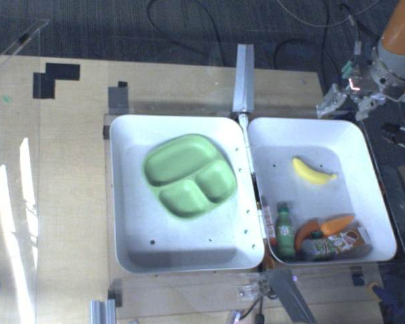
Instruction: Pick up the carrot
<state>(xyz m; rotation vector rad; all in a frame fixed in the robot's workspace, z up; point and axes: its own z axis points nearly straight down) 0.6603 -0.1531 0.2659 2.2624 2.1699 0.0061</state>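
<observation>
Scanning from the left, we meet the pale wooden bench (54, 181) first, with black tape marks (52, 78) near its far edge and a glare streak along its left side. Next comes the left bin (121, 201), which holds a green plate (190, 175) with three compartments, lying tilted near the bin's middle. A metal post (244, 79) stands at the far end of the divider between the two bins.

In the right bin (364, 147) a banana (312, 171) lies alone toward the far half. Along the near wall we see a cluster: a green bottle (285, 228) standing near the divider, a red-brown item (306, 231) we cannot identify just beside it, then the carrot (336, 224), orange and lying slantwise. The carrot rests on or against a bottle (334, 246) with a printed label that lies on its side along the near wall, touching it.

At the far right, above the right bin's far corner and outside its rim, hangs the gripper (351, 103), under the arm's orange band (399, 25). Its two fingers stand apart with nothing between them. It is well apart from the carrot, which sits at the bin's opposite, near end. Black cables (189, 19) loop over the dark floor beyond the bench.
</observation>
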